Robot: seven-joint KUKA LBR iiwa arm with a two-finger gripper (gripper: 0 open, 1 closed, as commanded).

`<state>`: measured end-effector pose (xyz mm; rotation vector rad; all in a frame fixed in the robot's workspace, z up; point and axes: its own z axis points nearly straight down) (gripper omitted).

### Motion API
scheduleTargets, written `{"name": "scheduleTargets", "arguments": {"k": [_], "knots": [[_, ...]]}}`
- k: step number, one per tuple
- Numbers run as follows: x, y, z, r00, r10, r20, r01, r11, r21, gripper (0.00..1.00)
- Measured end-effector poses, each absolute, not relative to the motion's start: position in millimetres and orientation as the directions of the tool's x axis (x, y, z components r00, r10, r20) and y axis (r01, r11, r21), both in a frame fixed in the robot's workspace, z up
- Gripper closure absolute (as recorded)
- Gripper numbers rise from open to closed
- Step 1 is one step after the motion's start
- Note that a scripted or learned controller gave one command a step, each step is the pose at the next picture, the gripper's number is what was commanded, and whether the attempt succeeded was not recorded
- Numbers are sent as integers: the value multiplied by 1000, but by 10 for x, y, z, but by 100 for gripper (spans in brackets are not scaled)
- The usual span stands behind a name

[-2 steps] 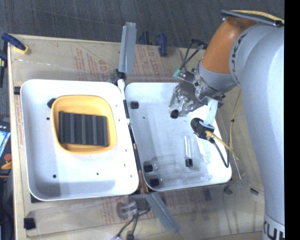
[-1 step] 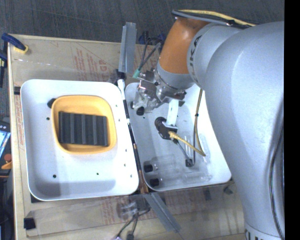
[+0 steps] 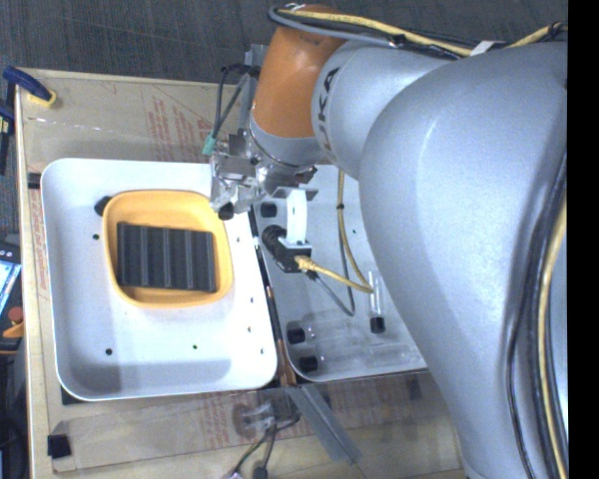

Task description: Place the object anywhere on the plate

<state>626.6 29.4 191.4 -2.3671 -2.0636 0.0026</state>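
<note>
Looking down at a slant, the camera view showed two shallow white bins side by side on the bench. The left bin (image 3: 80,357) held a yellow plate (image 3: 167,246) with a dark ribbed centre, lying in the bin's upper half. The grey arm (image 3: 459,198) with its orange band (image 3: 290,78) reached in from the right and covered most of the right bin (image 3: 354,352). The gripper (image 3: 238,193) hung at the plate's upper right corner, beside the wall between the bins. Its state could not be told. No object was seen on the plate; where it lay could not be told.
</note>
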Motion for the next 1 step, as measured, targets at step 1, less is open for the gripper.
{"name": "scheduleTargets", "arguments": {"k": [1], "knots": [[6267, 292, 1915, 137, 991, -1, 991, -137, -2, 0]]}}
